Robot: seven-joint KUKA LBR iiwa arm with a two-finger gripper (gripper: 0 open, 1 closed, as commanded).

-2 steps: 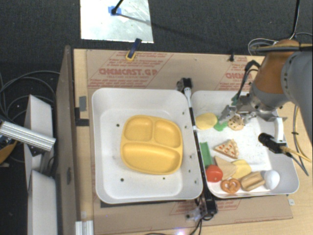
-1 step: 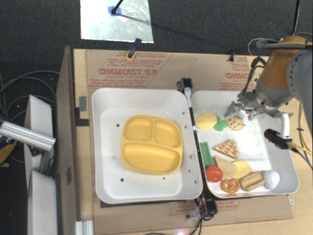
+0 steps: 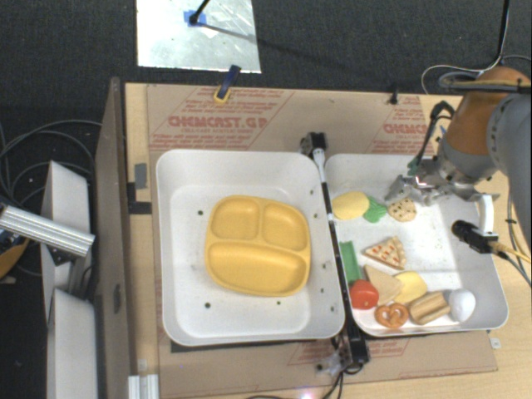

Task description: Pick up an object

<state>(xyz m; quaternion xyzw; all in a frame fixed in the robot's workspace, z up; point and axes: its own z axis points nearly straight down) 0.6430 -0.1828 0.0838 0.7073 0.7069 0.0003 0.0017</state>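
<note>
Grey arm with an orange band

The arm (image 3: 499, 131) has rounded grey casing, an orange band (image 3: 474, 116), thin black cables and metal wrist parts.

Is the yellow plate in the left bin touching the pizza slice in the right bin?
Apart. The camera view shows the yellow plate inside the left bin, while the pizza slice lies in the right bin, with both bin walls between them.

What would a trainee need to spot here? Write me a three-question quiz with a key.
1. True or false: the yellow divided plate lies in the right bin.
2. Which item is nearest the gripper? A) pretzel B) round cookie C) tomato
3. What lies between the tomato and the cookie?

Key: 1 false, it is in the left bin; 2 B; 3 the pizza slice.
</note>
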